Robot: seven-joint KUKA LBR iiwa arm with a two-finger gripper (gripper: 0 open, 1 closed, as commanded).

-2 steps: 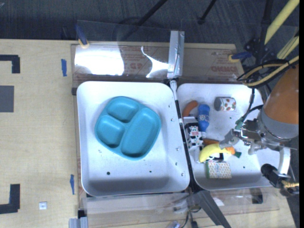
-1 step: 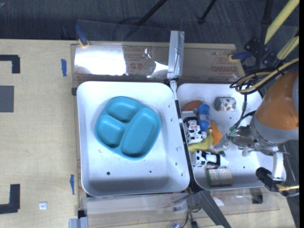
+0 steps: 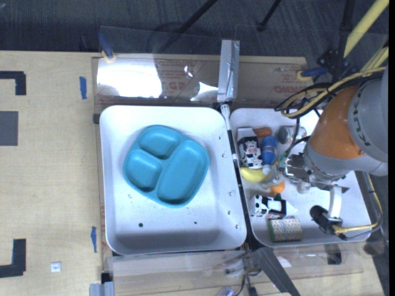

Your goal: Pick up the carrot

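Note:
The right bin [image 3: 355, 202] holds several small items. An orange piece that looks like the carrot [image 3: 276, 187] lies near the bin's middle, partly hidden under my gripper [image 3: 282, 171]. The gripper hangs low over that spot, reaching in from the right under the orange wrist band [image 3: 333, 137]. Whether it touches the orange piece is hidden. A second orange item [image 3: 262, 132] rests at the back of the same bin, apart from the gripper.
A yellow banana [image 3: 252, 174], a blue bottle [image 3: 269, 150] and two cow-patterned items [image 3: 249, 153] [image 3: 268, 207] crowd around the gripper. A speckled block [image 3: 284, 229] lies at the front. The left bin [image 3: 117, 214] holds a blue divided plate [image 3: 166, 164].

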